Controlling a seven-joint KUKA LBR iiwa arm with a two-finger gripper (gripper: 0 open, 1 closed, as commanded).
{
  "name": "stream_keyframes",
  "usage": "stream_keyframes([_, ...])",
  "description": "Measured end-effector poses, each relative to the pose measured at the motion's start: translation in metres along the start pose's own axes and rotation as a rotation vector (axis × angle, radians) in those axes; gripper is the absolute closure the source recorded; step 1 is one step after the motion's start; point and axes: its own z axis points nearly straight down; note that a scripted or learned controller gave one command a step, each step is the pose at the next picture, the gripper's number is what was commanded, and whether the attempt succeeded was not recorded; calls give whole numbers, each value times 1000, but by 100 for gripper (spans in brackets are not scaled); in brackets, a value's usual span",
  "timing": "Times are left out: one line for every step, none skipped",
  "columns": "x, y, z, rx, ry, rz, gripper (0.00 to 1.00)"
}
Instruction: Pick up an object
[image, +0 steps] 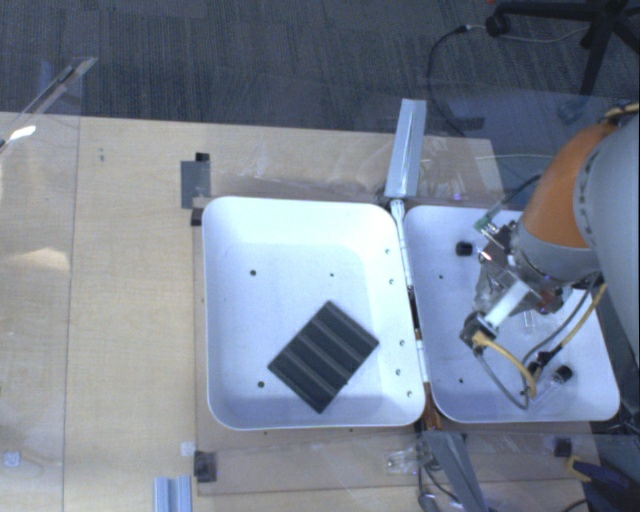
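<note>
Lit brightly and evenly from above, nearly blown out across the white left bin (250, 330). Softly shaded along its near rim. Pale glare patches at the far left of the table (110, 330) — mildly soft and grainy throughout.

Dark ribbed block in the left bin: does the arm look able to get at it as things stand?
Probably yes. The ribbed block lies flat and alone in the left bin, with nothing over it. The gripper hangs above the right bin, so it need only move across.
</note>
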Motion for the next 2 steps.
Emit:
stream_keyframes([68,-73,-26,2,-1,110,100])
stream_keyframes([141,-67,-55,1,-1,311,100])
